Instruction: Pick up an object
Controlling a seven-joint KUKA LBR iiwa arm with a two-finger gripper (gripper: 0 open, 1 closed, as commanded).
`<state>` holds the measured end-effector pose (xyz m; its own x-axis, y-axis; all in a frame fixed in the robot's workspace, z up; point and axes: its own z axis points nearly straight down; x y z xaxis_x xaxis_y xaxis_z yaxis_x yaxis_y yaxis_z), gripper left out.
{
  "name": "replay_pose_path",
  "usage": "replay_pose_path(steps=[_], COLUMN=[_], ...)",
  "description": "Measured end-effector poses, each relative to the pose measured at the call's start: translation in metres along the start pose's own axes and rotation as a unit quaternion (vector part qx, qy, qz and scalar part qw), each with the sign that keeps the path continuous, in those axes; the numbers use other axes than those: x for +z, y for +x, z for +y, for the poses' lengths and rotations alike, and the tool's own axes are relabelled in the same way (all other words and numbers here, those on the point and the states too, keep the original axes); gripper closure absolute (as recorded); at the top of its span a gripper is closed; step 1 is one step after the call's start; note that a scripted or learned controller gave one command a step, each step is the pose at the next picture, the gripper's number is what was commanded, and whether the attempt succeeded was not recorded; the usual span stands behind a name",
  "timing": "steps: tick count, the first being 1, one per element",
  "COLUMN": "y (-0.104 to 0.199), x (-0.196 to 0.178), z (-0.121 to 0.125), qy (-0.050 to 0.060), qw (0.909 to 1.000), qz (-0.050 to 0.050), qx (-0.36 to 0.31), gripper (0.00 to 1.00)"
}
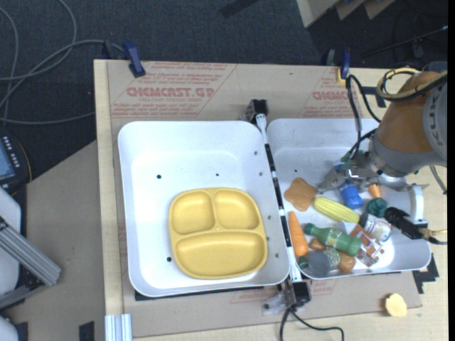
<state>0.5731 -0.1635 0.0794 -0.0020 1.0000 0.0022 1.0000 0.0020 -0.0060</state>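
Reaching in from three o'clock, the arm [409, 123] hangs its gripper [350, 176] low over the right bin [313, 137], just above the pile of toy food, which suits a program hunting for any one piece to lift. The wrist hides the tips, so whether they are spread or closed cannot be told, and nothing can be seen held.

Candidates crowd the bin's six o'clock half: a corn cob [335, 209] and a blue object [352, 195] just beside the gripper, a carrot [298, 234] along the nine o'clock wall, a green bottle [335, 239] near the middle.

At nine o'clock sits the left bin [142, 190], holding a yellow divided tray [217, 231]. Both bins rest on a cardboard sheet [178, 84] clipped to the bench; dark carpet and loose cables lie beyond at twelve o'clock.
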Motion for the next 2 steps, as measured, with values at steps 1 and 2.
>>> replay_pose_path(steps=[1, 2], y=[-0.002, 0.098], x=[-0.016, -0.113], z=[0.001, 0.071], qy=[-0.004, -0.011], qw=[1.0, 0.9999], qz=[-0.001, 0.0], qx=[0.001, -0.005], gripper=[1.0, 1.0])
